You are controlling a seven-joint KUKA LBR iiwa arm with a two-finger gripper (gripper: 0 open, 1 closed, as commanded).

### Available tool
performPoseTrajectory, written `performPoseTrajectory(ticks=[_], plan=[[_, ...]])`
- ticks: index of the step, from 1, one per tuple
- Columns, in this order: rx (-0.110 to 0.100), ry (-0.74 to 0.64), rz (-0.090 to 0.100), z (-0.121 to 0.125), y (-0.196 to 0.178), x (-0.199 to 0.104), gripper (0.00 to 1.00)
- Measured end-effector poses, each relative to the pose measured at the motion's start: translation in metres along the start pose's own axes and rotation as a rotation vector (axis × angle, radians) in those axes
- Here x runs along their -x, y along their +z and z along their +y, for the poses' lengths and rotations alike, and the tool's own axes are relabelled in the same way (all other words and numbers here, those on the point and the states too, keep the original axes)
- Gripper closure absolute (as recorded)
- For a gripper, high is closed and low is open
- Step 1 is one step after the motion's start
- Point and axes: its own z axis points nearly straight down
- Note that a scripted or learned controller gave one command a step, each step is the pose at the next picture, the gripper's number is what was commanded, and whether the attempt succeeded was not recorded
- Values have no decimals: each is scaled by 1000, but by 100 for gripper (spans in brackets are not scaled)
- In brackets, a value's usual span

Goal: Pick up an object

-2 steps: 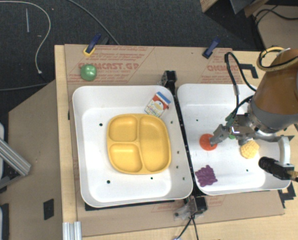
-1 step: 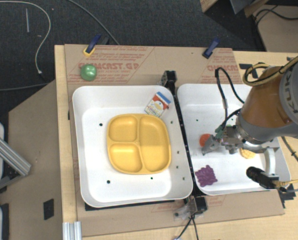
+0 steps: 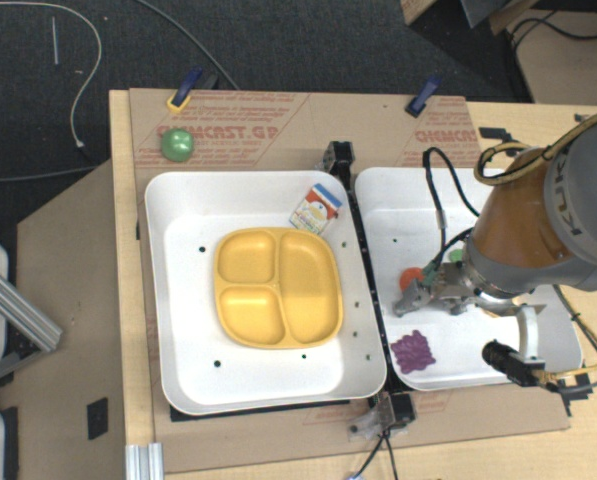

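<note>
My gripper (image 3: pixel 414 293) hangs low over the left part of the right bin (image 3: pixel 398 203), pointing toward the divider between the bins. A small orange-red object (image 3: pixel 410 277) lies right at its tip, partly covered by it. A purple bunch of toy grapes (image 3: pixel 412 351) rests on the bin floor just below the gripper, apart from it. A bit of green (image 3: pixel 456 258) peeks out beside the wrist. The grey arm with its orange band (image 3: pixel 523 228) covers much of the right bin.
The left bin (image 3: pixel 178 268) holds a yellow divided plate (image 3: pixel 278 286) and a small carton (image 3: pixel 316 211) near its far right corner. A green ball (image 3: pixel 178 145) sits on the cardboard bench behind the left bin. Blue clamps (image 3: pixel 186 88) grip the far edge.
</note>
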Motion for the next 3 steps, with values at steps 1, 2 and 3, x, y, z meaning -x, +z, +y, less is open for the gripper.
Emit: performPoseTrajectory(ticks=[1,2,3], plan=[[5,-1,1,1,-13,-1,100],[11,-3,-3,4,-76,-5,100],[11,-3,-3,5,-128,-5,100]])
